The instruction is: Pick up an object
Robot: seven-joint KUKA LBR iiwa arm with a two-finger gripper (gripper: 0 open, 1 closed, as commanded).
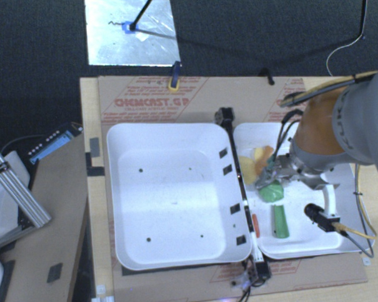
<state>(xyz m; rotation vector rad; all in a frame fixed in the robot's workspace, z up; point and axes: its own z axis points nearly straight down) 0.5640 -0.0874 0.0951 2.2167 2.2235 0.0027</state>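
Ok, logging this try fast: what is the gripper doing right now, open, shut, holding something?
Gripper: down in the right bin, right at a light green object; open or shut, and any hold, cannot be told.

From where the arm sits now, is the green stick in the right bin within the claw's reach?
Probably yes. The green stick lies in the open on the right bin floor, just below the claw, which sits by a rounder green object. Nothing covers the stick.

End effector (269, 175) low in right bin (343, 247), touching green lump (271, 192); green stick (279, 221) just below.
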